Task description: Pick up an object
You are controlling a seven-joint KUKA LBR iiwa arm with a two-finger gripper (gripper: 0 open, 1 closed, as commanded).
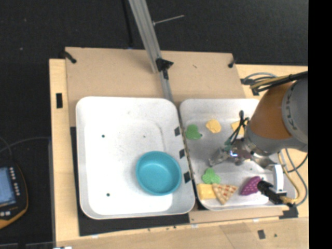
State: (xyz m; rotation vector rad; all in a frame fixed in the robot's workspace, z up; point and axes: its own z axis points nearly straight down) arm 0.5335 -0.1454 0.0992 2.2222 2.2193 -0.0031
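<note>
Camera view | gripper low in right bin, finger state cannot tell, nothing seen held | likely target green piece just below gripper, lying loose | blue bowl well left of gripper

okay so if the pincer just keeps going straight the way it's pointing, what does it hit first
The pincer points toward the picture's left and slightly down, so it would probably meet bare floor of the right bin first, then that bin's left wall. The green piece lies just below that line. Depth is hard to judge.
</note>
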